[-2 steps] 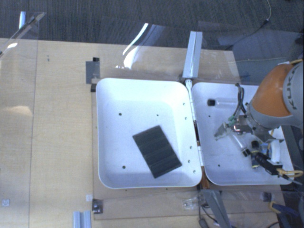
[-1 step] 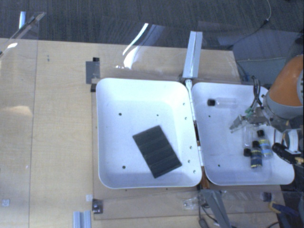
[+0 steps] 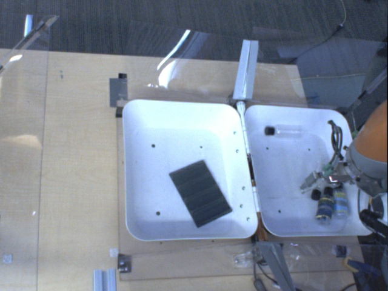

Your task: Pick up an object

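Observation:
A dark grey ribbed rectangular pad (image 3: 200,193) lies flat and turned at an angle in the left bin (image 3: 139,162). A clear tube with a black cap (image 3: 282,131) rests near the back left corner of the right bin (image 3: 279,180). My gripper (image 3: 325,183) is low over the right side of the right bin, below the orange band (image 3: 371,132) of the arm. A small blue and yellow object (image 3: 330,208) sits just in front of the gripper, partly covered by it. Whether the gripper touches it is unclear.
A metal bar (image 3: 245,68) stands behind the seam between the two bins. A black bracket (image 3: 119,90) sits on the wooden bench at the back left. Cables and clamps crowd the bench's front right edge (image 3: 285,265).

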You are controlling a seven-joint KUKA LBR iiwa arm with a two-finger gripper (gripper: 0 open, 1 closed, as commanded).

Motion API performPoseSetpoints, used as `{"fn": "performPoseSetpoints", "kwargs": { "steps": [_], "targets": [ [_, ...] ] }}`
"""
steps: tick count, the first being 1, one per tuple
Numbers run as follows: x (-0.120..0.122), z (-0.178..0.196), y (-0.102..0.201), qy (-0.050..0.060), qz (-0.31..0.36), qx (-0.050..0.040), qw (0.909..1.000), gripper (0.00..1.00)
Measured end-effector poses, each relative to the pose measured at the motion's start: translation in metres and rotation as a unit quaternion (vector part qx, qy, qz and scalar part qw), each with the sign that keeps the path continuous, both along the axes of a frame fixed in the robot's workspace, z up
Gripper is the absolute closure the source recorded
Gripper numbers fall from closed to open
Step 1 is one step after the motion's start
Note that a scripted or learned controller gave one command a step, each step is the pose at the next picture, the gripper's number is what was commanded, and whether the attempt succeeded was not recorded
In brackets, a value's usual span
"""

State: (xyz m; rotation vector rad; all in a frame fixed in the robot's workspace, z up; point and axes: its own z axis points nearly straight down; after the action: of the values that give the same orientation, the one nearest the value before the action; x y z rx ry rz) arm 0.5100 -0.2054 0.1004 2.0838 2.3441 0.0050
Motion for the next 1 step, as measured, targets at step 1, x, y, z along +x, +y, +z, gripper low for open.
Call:
{"fn": "performPoseSetpoints", "kwargs": {
  "steps": [1],
  "targets": [
    [0.0045, -0.0104, -0.0006, -0.003, 0.009, -0.0006, 1.0, 0.0]
  ]
}}
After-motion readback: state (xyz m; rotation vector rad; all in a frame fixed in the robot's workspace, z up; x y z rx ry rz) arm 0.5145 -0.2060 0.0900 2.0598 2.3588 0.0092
